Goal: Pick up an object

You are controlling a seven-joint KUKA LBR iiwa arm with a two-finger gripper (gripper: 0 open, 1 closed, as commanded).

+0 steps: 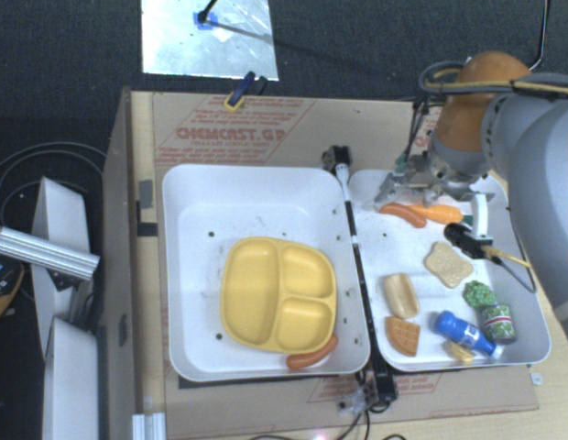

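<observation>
While the gripper (405, 183) hangs at the far edge of the right bin (531, 328), nothing is in its grasp

Whether it is spread or closed I cannot tell, so the safest course is to part it fully before descending. Candidates lie close: the carrot (440, 213) and the orange sausage (405, 214) just beneath it, touching each other, which risks a double grab or a slip. Better targets may be the bread slice (448, 263) or the bun (400, 295), each lying apart with room on both sides. Come straight down, straddle the narrow width, keep off the bin wall, and lift only after closing firmly. The yellow tray (278, 293) in the left bin (197, 200) is likely too broad to pinch
</observation>
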